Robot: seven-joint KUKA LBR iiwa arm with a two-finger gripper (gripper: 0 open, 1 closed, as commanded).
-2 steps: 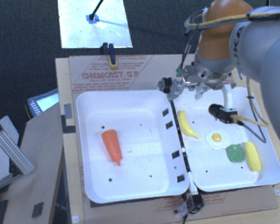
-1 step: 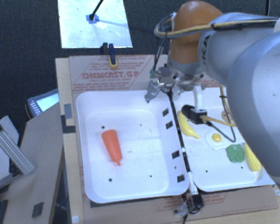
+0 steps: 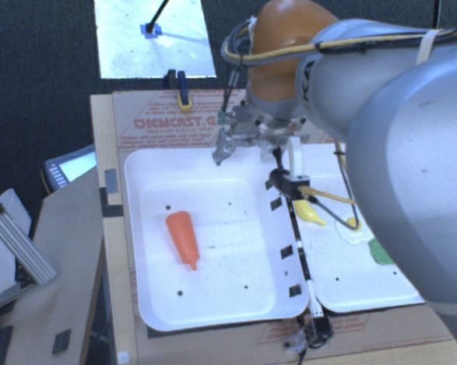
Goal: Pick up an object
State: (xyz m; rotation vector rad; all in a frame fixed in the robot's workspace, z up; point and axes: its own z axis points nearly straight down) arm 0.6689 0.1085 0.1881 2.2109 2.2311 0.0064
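Dark backdrop, pale sheet, brown bench board

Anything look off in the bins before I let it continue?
Nothing spilled or damaged. The orange carrot lies flat in the left bin. A yellow piece and a green piece lie in the right bin, partly hidden by the arm.

A blue-and-yellow clamp grips the far edge of the cardboard sheet, with a reflective square panel beyond it and a slanted aluminium rail to its left.
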